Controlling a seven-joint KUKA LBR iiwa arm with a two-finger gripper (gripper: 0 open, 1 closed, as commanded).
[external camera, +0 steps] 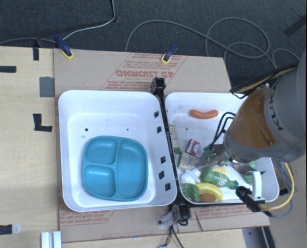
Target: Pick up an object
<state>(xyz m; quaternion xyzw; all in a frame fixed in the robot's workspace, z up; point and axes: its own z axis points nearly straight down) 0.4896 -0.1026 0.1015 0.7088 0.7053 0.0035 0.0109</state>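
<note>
The pincer (223,165) hung low over the pile of toy food in the right bin (270,192), near that bin's front edge, and I could not tell if it was gripping anything. It looked like the reaching-down step, so the next move would need a good squeeze on one toy and then a lift straight up. A green toy (214,176) and a yellow banana (210,191) lay just under and in front of the pincer, an orange hot dog (203,114) lay well apart by the back edge, and a blue plate (114,168) sat in the left bin (71,138).

Small toys crowd the right bin (177,119): an orange hot dog (203,113) at twelve o'clock, green and yellow pieces (209,185) (jumbled together) at six.
</note>
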